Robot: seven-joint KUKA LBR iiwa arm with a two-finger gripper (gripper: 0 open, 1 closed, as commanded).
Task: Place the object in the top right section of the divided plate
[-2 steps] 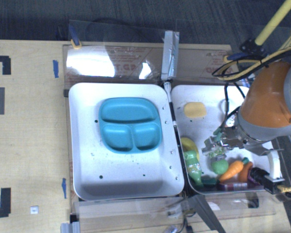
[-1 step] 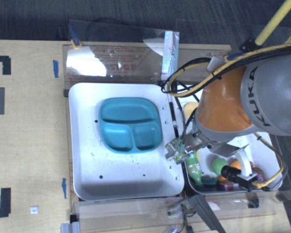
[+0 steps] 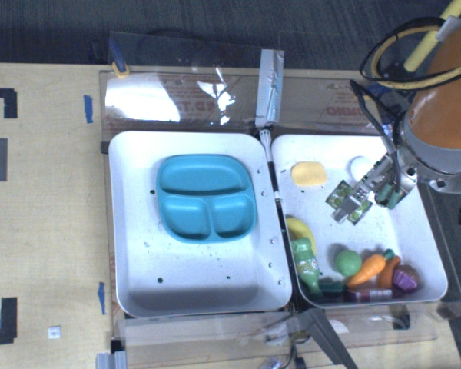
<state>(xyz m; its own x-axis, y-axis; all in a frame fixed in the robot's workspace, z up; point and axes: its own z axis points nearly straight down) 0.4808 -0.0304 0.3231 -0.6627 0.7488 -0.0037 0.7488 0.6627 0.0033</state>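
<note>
The blue divided plate (image 3: 207,196) lies in the left white bin (image 3: 131,229), with one wide section at the far side and two smaller sections at the near side. Nothing lies in its sections.

The gripper (image 3: 350,201) hangs over the right white bin (image 3: 430,229), reaching in from the right under the grey arm with the orange band (image 3: 444,106). If its jaws are open or closed, the view cannot tell; nothing is seen between them.

The toy objects are all in the right bin. A pale yellow piece (image 3: 309,174) lies near the far left corner, apart from the gripper. A yellow banana (image 3: 300,230) lies along the left wall, and a green vegetable (image 3: 305,264) touches it on the near side. In the near part lie a round green piece (image 3: 349,263), an orange carrot (image 3: 369,270) and a purple piece (image 3: 405,280), close together.
</note>
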